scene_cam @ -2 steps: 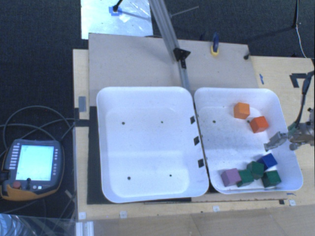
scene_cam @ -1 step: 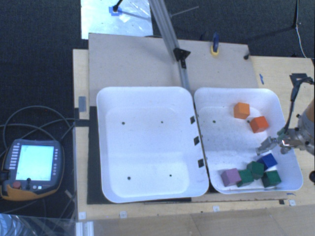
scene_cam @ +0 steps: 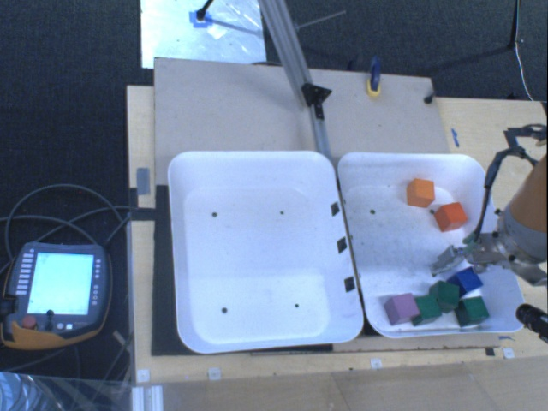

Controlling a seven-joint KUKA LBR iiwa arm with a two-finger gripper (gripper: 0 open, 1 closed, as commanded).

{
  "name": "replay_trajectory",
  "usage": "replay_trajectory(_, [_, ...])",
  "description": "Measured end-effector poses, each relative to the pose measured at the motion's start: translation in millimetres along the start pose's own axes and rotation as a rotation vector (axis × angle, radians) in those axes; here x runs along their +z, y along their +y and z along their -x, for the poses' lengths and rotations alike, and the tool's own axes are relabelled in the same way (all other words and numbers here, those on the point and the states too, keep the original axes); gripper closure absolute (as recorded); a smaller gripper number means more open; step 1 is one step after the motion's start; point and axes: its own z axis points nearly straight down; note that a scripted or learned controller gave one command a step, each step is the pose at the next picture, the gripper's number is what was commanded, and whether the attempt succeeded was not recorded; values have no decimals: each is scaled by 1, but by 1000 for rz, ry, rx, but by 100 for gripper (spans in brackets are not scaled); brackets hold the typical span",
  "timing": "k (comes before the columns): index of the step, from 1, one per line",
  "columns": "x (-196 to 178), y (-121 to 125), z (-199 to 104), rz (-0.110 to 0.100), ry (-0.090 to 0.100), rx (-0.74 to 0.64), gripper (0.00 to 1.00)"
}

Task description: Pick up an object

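**End effector low over the right bin, beside the blue block**

The end effector point(scene_cam: 452, 259) reaches in from the right edge and sits low in the right bin point(scene_cam: 377, 229), its metal tip just left of and above the blue block point(scene_cam: 467, 279). Whether its fingers stand apart or together cannot be told from this angle, and nothing is seen between them.

Below the tip a cluster lies against the bin's near wall: the blue block, a green block point(scene_cam: 444, 294) touching it, a second green block point(scene_cam: 471, 312) at the near right corner, a third green block point(scene_cam: 427, 308) and a purple block point(scene_cam: 400, 307) just beside it. Two orange blocks lie apart from these, one point(scene_cam: 419, 192) near the far wall and the other point(scene_cam: 450, 217) just above the end effector.

The middle and left of the right bin's floor are bare, giving open room there. The left bin point(scene_cam: 257, 247) shares a wall with the right one. A teach pendant point(scene_cam: 56, 294) with a lit screen rests left of the tabletop point(scene_cam: 257, 101); no writing on it can be read.
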Motion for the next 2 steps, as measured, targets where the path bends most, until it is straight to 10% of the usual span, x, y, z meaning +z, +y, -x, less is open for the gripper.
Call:
replay_trajectory(1, [-14,2,1,5,0,-1,100])
replay_trajectory(2, [-69,6,4,4,1,-2,100])
